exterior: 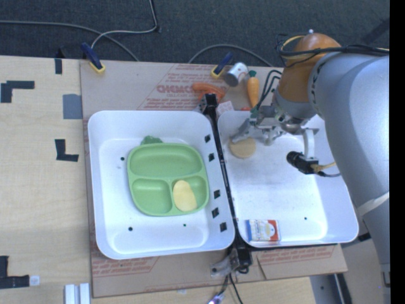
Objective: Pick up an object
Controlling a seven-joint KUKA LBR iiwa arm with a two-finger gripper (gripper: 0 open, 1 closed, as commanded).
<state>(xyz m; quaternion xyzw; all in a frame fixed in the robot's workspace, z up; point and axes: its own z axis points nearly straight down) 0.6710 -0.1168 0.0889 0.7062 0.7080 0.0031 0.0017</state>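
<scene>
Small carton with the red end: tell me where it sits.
The small carton lies flat in the right bin, at its near edge toward the left corner, beside the divider between the bins and well apart from the tan round piece under the gripper.

Two white bins point(101, 189), one green plate point(166, 163), two carrots point(253, 90), one small box point(261, 230).

We log: 2 bins point(101, 170) white | divided plate point(166, 177) green | oval piece point(184, 196) yellow | round piece point(243, 148) tan | small box point(262, 230) red-white-blue
</scene>
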